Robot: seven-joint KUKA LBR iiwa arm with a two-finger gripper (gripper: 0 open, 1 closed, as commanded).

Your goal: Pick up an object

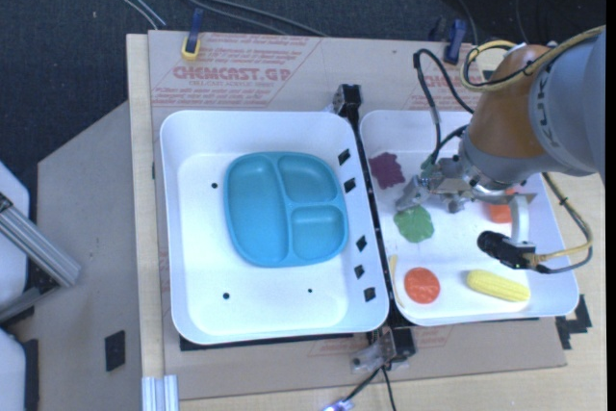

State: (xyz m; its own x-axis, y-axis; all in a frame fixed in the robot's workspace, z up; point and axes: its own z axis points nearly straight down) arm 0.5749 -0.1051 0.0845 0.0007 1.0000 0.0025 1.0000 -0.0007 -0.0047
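In right bin (462,308) — one tomato (422,285), one corn (498,285), gripper (416,194) state unclear.

light: bright, even overhead | shadows: soft | focus: slightly soft | glare: mild on bins (183,207)

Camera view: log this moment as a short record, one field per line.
left bin: holds a blue divided plate
right bin: purple item, green item, red-orange round item, yellow corn-like item, orange item partly under the arm
hand: low in the right bin, between the purple and green items
grasp: cannot tell
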